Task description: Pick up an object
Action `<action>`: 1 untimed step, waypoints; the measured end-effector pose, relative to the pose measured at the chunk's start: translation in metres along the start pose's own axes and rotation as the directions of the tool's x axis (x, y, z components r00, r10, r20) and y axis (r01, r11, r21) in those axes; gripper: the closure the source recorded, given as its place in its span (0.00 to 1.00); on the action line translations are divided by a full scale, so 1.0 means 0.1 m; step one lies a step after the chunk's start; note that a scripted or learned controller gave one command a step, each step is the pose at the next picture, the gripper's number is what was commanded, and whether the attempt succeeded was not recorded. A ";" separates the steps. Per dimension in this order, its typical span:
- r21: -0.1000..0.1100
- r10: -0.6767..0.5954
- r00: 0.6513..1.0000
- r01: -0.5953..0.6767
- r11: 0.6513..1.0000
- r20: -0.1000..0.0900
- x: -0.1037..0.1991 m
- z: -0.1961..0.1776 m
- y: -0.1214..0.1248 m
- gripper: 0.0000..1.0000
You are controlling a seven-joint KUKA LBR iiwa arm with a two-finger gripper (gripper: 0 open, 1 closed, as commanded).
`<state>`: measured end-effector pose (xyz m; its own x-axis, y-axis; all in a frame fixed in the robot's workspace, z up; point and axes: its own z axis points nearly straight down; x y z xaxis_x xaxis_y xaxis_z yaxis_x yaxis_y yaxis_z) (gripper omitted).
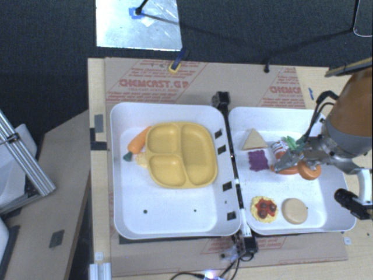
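Orange, rounded toy item: lying on the floor of the right bin, at its right side, with a red-and-white piece just beside it. The gripper is being held low over these two, touching or nearly so; how far it is parted cannot be told, and nothing is being seen clearly between its tips. Nearby are a tan wedge, purple piece, small pizza and pale disc. The left bin is bearing a yellow tray and carrot. Judged: approach made, grasp unconfirmed, lift outstanding.
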<state>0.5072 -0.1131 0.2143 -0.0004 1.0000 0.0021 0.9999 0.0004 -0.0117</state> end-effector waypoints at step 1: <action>-0.013 -0.003 1.000 0.003 1.000 0.002 0.00 -0.06 0.03 0.00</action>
<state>0.5100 -0.1129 0.2203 -0.0030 1.0000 0.0003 1.0000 0.0030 0.0014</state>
